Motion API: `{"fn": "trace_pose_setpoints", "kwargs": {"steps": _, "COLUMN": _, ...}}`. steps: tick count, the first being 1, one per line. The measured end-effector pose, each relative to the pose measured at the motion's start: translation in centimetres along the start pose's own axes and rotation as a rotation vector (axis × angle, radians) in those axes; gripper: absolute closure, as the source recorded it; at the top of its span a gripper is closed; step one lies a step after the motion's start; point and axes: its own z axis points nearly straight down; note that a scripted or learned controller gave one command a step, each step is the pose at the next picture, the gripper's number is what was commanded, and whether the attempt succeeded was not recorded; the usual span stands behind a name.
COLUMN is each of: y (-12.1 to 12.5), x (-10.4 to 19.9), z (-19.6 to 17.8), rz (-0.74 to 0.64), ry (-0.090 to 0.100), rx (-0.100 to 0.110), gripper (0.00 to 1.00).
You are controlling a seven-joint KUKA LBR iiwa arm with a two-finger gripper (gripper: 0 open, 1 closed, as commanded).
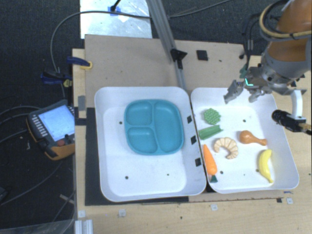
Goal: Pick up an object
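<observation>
My gripper (244,93) hangs over the far edge of the right bin (282,145), its two fingers spread open with nothing between them. Below it in that bin lie toy foods: a green broccoli (211,115), a green pepper piece (209,131), a croissant (226,147), a chicken drumstick (251,138), a yellow banana (265,165) and an orange carrot (209,160) at the bin's left rim. All lie apart from the gripper.
The left bin (112,174) holds a blue divided plate (153,126). A grey pole (163,28) slants down to the gap between the bins. A teach pendant (51,128) lies left of the bench.
</observation>
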Motion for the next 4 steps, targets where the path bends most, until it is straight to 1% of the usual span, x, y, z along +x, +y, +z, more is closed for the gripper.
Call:
{"fn": "trace_pose_setpoints", "kwargs": {"steps": 1, "y": 0.0, "x": 0.0, "z": -0.1, "rz": 0.0, "ry": 0.0, "rx": -0.002, "gripper": 0.0}}
{"fn": "trace_pose_setpoints", "kwargs": {"steps": 2, "y": 0.7, "x": 0.7, "z": 4.7, "rz": -0.002, "ry": 0.0, "rx": 0.002, "gripper": 0.0}}
{"fn": "trace_pose_setpoints", "kwargs": {"steps": 3, "y": 1.0, "x": 0.3, "z": 10.9, "rz": 0.003, "ry": 0.0, "rx": 0.003, "gripper": 0.0}}
{"fn": "trace_pose_setpoints", "kwargs": {"steps": 4, "y": 1.8, "x": -0.3, "z": 16.0, "rz": 0.004, "ry": 0.0, "rx": 0.003, "gripper": 0.0}}
